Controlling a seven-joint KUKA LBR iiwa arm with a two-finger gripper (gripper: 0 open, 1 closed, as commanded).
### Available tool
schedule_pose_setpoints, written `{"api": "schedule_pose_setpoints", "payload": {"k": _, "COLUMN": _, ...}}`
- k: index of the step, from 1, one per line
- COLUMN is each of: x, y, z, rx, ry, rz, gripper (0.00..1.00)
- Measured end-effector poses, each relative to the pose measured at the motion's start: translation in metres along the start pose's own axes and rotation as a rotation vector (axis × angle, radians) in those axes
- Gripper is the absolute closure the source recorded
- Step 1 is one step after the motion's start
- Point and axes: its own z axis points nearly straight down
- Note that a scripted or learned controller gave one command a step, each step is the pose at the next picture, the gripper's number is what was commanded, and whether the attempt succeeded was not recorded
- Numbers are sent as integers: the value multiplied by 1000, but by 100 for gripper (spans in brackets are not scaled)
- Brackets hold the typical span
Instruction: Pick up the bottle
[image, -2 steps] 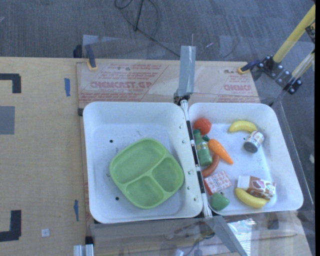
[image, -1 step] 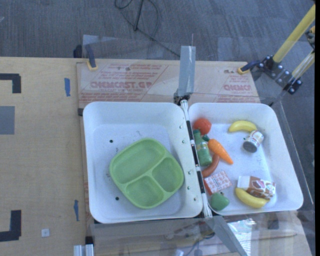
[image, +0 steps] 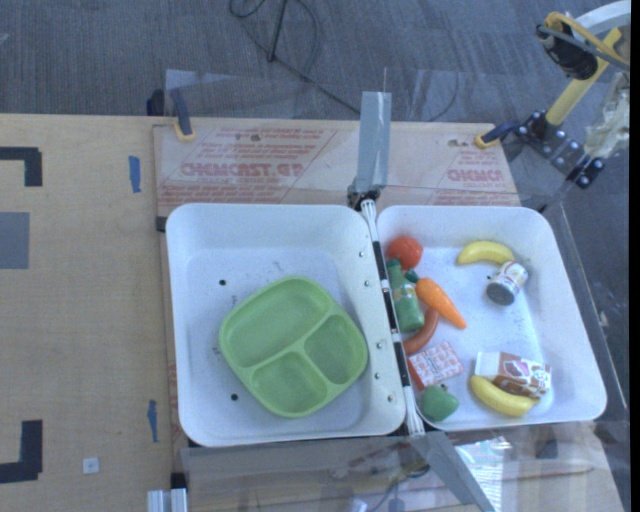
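The bottle is green with a label and lies lengthwise against the left wall of the right bin. A red tomato touches its far end. An orange carrot lies along its right side. My gripper is at the view's top right edge, outside the bins and far behind the bottle. It is partly cut off by the frame edge, and nothing shows in it.
The right bin also holds two bananas, a small can, a carton, a red packet, a green pepper and a sausage. A green divided plate fills the left bin.
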Motion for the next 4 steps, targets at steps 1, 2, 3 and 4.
{"api": "schedule_pose_setpoints", "payload": {"k": 1, "x": 0, "y": 66, "z": -1, "rx": 0, "ry": -2, "rz": 2, "gripper": 100}}
{"api": "schedule_pose_setpoints", "payload": {"k": 2, "x": -31, "y": 66, "z": -2, "rx": 2, "ry": -5, "rz": 0, "gripper": 100}}
{"api": "schedule_pose_setpoints", "payload": {"k": 3, "x": 5, "y": 23, "z": -1, "rx": 0, "ry": -1, "rz": -45, "gripper": 100}}
{"api": "schedule_pose_setpoints", "payload": {"k": 4, "x": -7, "y": 72, "z": -2, "rx": -1, "ry": -2, "rz": 2, "gripper": 100}}
